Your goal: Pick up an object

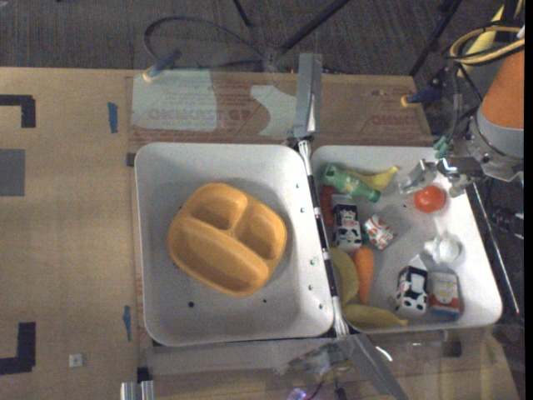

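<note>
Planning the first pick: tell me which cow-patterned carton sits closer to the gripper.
The upper cow carton, beside the left wall of the right bin; the other sits lower, farther from the gripper.

Light fell soft and even from overhead; the white bins (158, 223) glared slightly, shadows stayed faint, and everything looked mildly blurred, grainier toward the edges.

Tan bench (67, 223) spanning the frame below a dark carpet strip at top. Directly on it: two white bins, left bin (158, 307) at centre, right bin (483, 298) toward the right, edges touching; blue tape bits (112, 117) at upper left.
</note>
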Tool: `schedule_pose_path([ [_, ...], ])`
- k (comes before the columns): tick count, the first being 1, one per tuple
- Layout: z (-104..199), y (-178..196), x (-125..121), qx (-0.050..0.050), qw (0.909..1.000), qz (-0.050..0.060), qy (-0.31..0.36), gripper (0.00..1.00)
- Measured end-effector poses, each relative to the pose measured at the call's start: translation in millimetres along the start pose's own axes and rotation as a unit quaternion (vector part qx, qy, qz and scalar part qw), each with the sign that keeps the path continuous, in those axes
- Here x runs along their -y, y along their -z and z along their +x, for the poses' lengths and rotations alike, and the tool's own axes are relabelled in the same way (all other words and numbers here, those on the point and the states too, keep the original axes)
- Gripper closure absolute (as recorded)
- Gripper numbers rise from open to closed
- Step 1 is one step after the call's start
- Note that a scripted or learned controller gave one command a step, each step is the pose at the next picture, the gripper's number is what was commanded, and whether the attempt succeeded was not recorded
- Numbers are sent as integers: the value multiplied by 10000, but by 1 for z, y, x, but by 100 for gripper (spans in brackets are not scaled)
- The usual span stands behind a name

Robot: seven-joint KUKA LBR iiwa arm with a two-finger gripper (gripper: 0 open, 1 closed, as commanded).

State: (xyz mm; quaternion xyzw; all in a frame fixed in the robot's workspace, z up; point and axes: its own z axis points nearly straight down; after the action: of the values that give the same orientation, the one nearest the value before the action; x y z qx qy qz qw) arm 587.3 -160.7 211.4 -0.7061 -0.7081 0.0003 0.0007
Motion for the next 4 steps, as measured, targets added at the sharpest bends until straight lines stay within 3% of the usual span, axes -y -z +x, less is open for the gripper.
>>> schedule_pose_path([
  [1, -9, 44, -30, 11, 9999, -24, 133, 0],
  [2, -4, -17, -23, 0, 9820, -5, 1889, 0],
  [3, -24, -127, -77, -17, 9707, 53, 2401, 0],
  [4, 28, -126, -76, 17, 9596, 68, 2811, 0],
])
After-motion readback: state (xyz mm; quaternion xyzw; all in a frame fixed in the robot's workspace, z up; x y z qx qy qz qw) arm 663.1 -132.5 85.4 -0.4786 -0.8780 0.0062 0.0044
